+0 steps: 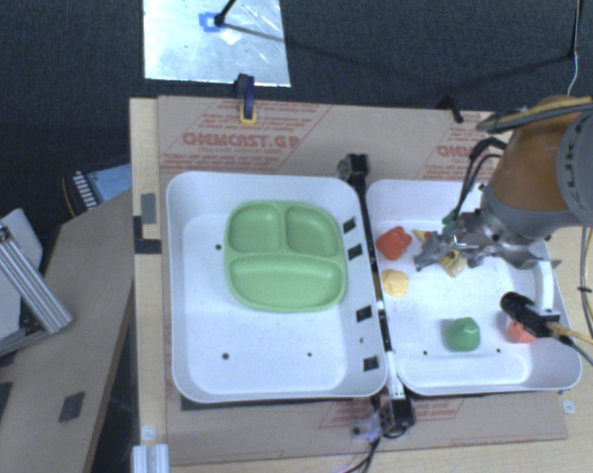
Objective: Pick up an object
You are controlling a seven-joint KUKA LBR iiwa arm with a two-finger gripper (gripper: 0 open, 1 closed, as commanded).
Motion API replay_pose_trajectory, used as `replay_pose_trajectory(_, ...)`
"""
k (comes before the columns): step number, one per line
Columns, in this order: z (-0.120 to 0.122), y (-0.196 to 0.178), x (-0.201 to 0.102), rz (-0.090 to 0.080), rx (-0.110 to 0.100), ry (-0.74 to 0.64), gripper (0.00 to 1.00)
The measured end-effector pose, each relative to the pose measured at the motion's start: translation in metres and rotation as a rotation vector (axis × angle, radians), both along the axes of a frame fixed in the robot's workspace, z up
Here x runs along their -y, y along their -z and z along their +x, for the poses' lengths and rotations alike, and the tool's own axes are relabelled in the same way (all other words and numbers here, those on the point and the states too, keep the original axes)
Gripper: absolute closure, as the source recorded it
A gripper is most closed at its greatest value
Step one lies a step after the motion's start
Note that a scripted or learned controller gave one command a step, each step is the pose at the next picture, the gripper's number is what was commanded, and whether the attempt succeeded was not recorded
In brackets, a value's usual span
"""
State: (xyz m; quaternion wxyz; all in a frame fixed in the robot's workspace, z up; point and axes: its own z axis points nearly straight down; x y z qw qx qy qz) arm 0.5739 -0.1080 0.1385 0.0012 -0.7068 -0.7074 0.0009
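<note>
Objects for this pick lie loose in the white bin (429, 358) on the right of the frame. An orange piece (393, 241) sits near its upper left, with a yellow piece (396, 284) just below it. A green piece (462, 334) lies toward the lower middle and a red piece (520, 334) at the lower right.

In the camera view we see the gripper (442, 252) low over the upper middle of that bin. It is just right of the orange piece and up and to the right of the yellow one. The arm (533, 180) reaches in from the right edge. A small tan scrap (453, 262) shows right at the gripper's tip; we cannot tell whether it is touched. Nor can we tell whether the gripper is apart or together, and nothing we see shows that anything is held.

The other white bin (277, 358), on the left of the frame, carries a green divided plate (285, 254). Both bins sit on the counter (277, 136).

We judge the step in hand to be the descent or the grasp attempt itself, with the pick not yet done. As we read it, the next move calls for closing squarely on one piece, most likely the scrap or the orange piece. A straight lift clear of the bin wall would follow. These pieces look small and rounded, so we expect they could slip out.
</note>
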Motion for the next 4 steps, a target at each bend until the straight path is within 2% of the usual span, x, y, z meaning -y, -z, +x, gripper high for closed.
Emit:
replay_pose_trajectory(1, 0.002, 0.049, 0.0, -0.002, 0.008, 0.0, 0.0)
replay_pose_trajectory(2, 0.003, 0.035, 0.002, -0.005, 0.013, 0.001, 1.0)
replay_pose_trajectory(4, 0.0, -0.085, 0.015, -0.003, 0.011, 0.001, 1.0)
